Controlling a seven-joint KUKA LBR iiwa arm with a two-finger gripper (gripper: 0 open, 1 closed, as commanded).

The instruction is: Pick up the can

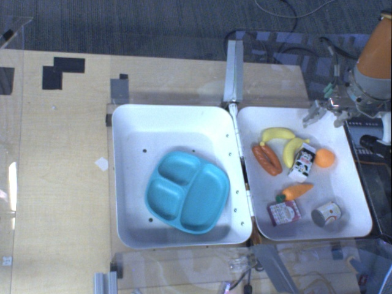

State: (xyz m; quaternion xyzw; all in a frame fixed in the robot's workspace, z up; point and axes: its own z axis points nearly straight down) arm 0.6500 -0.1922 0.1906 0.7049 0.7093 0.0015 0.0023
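- The small grey cylindrical metal can (pixel 326 214) lies on its side in the near right corner of the right-hand shallow white bin (pixel 354 188), one round end turned toward the camera.
- Just left of the can sits a small dark red squarish packet (pixel 284 212), close beside it but apart.
- Above these two, a short orange carrot with a green tip (pixel 296 191) lies at a slant.
- Nearer the middle of the same bin, a white carton with dark print (pixel 302 162) leans across a yellow banana (pixel 283 136), and a round orange fruit (pixel 325 158) rests touching the carton's right side.
- A reddish-brown sausage-shaped piece (pixel 267 158) lies left of the banana, near the bin's left wall.
- The two-fingered metal hand (pixel 326 111) hovers at the far right rim of the right bin, well apart from the can; its fingers stand spread, with nothing between them.
- Above the hand, the grey arm with its orange band (pixel 375 59) comes in from the right.
- The left-hand shallow white bin (pixel 131 164) holds a blue plastic plate with three compartments (pixel 187 191), resting slightly toward the near side.
- Both bins sit side by side on the pale wooden tabletop (pixel 61 164), their inner walls touching along the centre.
- A grey metal post (pixel 233 72) stands at the far end of the seam between the bins.
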